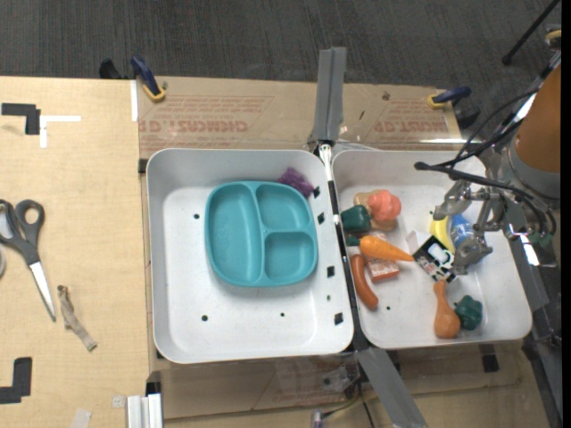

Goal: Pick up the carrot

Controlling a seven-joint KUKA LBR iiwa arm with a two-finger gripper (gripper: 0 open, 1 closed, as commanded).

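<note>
Arm (pixel 535 150) came in from the right edge, orange band showing at upper right, grey wrist below it. Cables looped off the wrist to the left. Gripper (pixel 464 243) hung low over the right-hand side of the scene, pointing down and a bit left. Metal fingers (pixel 475 250) were partly visible; the gap between them could not be made out from above.
</note>
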